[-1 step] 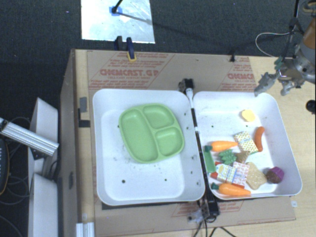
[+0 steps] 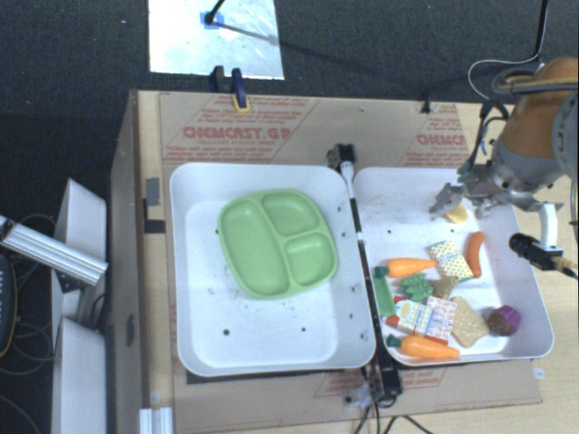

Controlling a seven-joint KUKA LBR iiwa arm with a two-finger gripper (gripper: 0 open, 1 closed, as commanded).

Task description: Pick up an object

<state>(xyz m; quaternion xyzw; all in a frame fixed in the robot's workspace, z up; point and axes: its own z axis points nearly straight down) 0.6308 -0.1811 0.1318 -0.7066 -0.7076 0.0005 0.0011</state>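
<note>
My gripper (image 2: 464, 202) hangs low over the back of the right bin (image 2: 398, 193), its two fingers spread apart. A small pale yellow piece (image 2: 458, 214) lies just below and between the fingertips; nothing is lifted. Toy food is heaped in the front of that bin: an orange carrot (image 2: 409, 266), a second carrot (image 2: 431, 348), an orange-red sausage (image 2: 474, 252), a checkered cracker (image 2: 450, 260), a green leafy piece (image 2: 417, 287), a colourful box (image 2: 427, 316), a tan cookie (image 2: 468, 325) and a purple item (image 2: 504, 319).
A green divided plate (image 2: 278, 242) lies in the left bin (image 2: 194, 333). A black divider (image 2: 360, 242) runs between the bins. A black arm part (image 2: 534, 250) juts over the right bin's right edge. Cables hang behind the arm.
</note>
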